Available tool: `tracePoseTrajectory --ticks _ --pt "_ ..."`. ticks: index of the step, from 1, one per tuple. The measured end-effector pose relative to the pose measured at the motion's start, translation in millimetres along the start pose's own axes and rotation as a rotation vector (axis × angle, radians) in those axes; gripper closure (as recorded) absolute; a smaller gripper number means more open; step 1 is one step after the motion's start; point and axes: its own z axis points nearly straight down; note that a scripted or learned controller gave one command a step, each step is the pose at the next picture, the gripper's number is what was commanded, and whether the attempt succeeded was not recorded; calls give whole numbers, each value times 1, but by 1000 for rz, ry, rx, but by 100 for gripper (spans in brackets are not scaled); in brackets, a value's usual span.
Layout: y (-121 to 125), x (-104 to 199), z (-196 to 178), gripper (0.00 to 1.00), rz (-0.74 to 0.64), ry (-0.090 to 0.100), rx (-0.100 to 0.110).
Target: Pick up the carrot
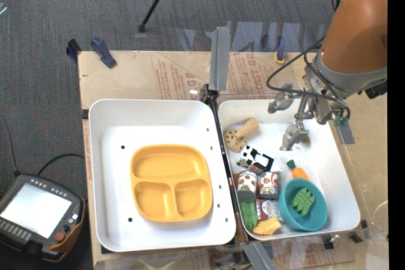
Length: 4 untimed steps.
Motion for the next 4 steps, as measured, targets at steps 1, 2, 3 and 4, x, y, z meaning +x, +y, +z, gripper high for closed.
tracePoseTrajectory --ticks 1,2,3,4 --pt "-63 43 128 0 -76 17 -4" --pt "-102 16 186 0 11 1 -1" --pt "-102 43 184 0 -7 -2 0" --pt "-97 39 171 100 -14 -6 -5"
